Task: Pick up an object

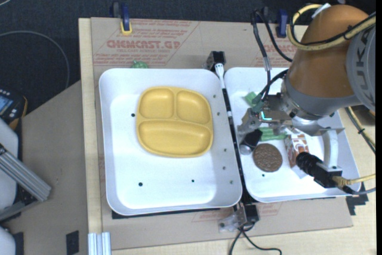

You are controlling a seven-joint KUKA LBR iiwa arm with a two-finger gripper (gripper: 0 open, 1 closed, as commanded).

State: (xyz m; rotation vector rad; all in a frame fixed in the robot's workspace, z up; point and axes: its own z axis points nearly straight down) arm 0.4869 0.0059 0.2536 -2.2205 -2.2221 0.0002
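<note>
Gripper (258, 126) low in right bin (286, 188), just above brown round cookie (268, 157). Grip unclear. Crowded pile: might grab nothing, or bump neighbours.

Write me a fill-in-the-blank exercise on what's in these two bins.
1. The yellow plate lies in the ____ bin.
2. The plate is split into ____ compartments.
3. The brown disc lies in the ____ bin.
4. The gripper hangs over the ____ bin.

Missing words: left; three; right; right
</note>
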